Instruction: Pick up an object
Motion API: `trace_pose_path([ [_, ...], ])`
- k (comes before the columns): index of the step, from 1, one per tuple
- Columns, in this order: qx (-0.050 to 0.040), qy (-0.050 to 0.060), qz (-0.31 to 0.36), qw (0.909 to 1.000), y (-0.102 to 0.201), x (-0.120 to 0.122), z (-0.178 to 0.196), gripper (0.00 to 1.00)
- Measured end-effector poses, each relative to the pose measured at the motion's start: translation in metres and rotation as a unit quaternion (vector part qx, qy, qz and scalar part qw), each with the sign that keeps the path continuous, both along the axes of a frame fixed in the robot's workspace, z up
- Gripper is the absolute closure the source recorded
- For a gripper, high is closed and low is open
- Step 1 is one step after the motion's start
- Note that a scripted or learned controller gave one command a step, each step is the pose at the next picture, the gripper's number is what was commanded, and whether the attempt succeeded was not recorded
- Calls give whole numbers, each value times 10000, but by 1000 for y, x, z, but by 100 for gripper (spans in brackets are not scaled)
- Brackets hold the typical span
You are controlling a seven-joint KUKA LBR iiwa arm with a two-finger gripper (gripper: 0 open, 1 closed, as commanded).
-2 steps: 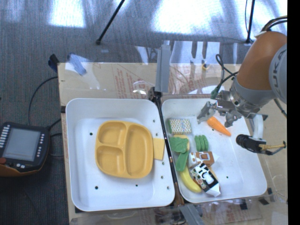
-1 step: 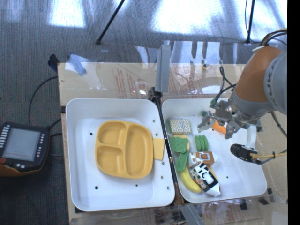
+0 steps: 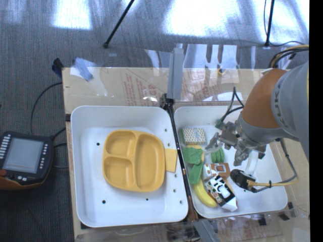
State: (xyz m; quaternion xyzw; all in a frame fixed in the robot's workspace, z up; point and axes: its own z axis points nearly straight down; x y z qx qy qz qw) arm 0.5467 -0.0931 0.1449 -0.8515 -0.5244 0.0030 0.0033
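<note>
The right bin [image 3: 267, 195] holds several small items along its left half. At the back lies a pale patterned block [image 3: 194, 135], with a green leafy piece [image 3: 192, 156] and a second green piece [image 3: 196, 175] in front of it. A yellow banana [image 3: 204, 194] lies at the front, beside a black-and-white carton [image 3: 220, 189]. My gripper [image 3: 229, 147] hangs low over the middle of this bin, just above a small green item [image 3: 218, 156] that it partly hides. Nothing shows as held.
The left bin [image 3: 86, 135] carries a yellow divided tray [image 3: 133, 160], and a thin yellow slice [image 3: 171, 160] lies by the wall between the bins. A black cable end [image 3: 240, 178] dangles right of the carton. A handheld pendant [image 3: 22, 158] sits on the floor at left.
</note>
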Motion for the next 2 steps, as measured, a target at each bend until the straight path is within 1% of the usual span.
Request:
trace_pose_path([
  [1, -38, -223, 649, 9976, -3, -33, -42, 0],
  [2, -56, -206, 826, 9964, -9, 3, -42, 0],
])
